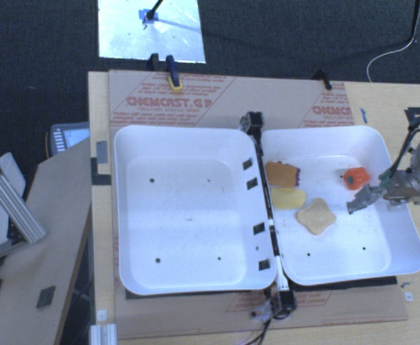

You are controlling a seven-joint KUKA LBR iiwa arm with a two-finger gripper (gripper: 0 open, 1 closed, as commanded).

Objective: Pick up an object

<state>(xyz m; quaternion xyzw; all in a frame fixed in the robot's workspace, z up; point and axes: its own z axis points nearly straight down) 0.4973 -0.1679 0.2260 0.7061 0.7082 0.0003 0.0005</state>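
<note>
While two white bins sit on the cardboard-covered bench above dark carpet, the gripper state is unclear.

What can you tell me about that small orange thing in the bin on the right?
The orange object is small, rounded and bright orange-red, with a greyish spot on its left side. It lies on the floor of the right bin, toward the far right part, apart from the other items. The gripper hovers just beside it, nearer the camera; nothing is seen touching it.
</note>
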